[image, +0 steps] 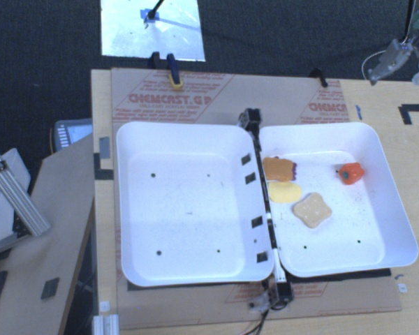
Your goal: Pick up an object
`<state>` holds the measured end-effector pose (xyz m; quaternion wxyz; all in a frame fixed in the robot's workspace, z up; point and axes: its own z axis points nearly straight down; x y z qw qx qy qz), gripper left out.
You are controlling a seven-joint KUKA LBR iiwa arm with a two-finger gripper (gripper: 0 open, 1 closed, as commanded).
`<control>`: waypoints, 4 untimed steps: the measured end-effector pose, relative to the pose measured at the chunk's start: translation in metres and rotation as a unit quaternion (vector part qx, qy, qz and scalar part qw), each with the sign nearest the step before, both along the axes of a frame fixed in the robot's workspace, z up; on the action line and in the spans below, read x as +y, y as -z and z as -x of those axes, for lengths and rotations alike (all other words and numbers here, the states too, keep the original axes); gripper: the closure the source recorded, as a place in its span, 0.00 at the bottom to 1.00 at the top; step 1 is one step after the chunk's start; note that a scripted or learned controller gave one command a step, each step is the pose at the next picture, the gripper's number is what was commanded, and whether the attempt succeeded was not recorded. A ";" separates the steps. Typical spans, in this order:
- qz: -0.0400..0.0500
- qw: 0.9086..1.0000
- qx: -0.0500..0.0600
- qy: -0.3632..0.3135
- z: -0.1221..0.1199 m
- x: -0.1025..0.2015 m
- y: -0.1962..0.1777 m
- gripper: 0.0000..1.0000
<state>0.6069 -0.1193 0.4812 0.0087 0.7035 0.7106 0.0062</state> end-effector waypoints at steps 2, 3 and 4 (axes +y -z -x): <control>-0.002 1.000 0.008 0.000 -0.028 0.065 0.002 1.00; -0.002 1.000 0.010 0.000 -0.063 0.122 0.041 1.00; -0.003 1.000 0.008 0.000 -0.062 0.173 0.018 1.00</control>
